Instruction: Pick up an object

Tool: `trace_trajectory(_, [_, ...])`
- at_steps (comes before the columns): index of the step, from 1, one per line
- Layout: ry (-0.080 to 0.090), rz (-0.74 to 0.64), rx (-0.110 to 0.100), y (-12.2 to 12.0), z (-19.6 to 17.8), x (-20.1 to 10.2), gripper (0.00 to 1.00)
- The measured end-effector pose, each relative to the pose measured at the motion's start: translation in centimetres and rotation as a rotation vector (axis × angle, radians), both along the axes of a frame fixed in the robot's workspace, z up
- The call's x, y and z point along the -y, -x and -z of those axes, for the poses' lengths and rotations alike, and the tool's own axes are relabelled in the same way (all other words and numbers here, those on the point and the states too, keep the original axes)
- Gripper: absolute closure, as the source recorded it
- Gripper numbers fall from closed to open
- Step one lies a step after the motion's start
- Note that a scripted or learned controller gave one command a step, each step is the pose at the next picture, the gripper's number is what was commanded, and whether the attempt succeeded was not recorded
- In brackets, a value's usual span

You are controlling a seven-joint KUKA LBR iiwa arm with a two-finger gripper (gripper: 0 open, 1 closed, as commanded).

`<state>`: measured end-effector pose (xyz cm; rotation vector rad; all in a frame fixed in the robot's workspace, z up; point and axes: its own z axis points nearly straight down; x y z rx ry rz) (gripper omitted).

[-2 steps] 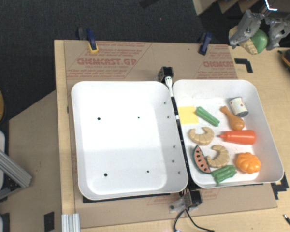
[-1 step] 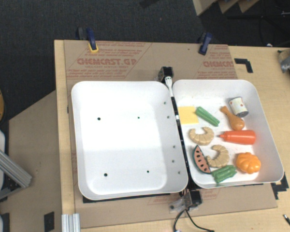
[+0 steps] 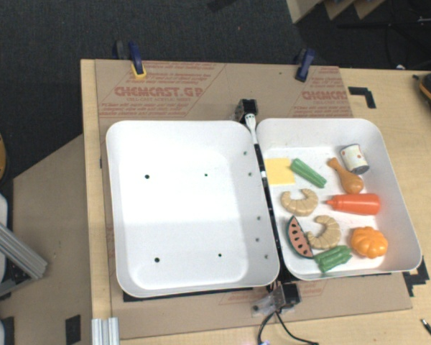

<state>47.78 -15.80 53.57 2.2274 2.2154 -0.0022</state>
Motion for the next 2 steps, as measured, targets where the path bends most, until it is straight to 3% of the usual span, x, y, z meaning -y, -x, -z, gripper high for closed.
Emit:
trace_trajectory(1, [0.004,0.001,0.004,-0.1,0.1,6.3,1.0])
trace_trajectory(2, [0.003,-0.009,0.006,-7.3,0.1,6.5,1.0])
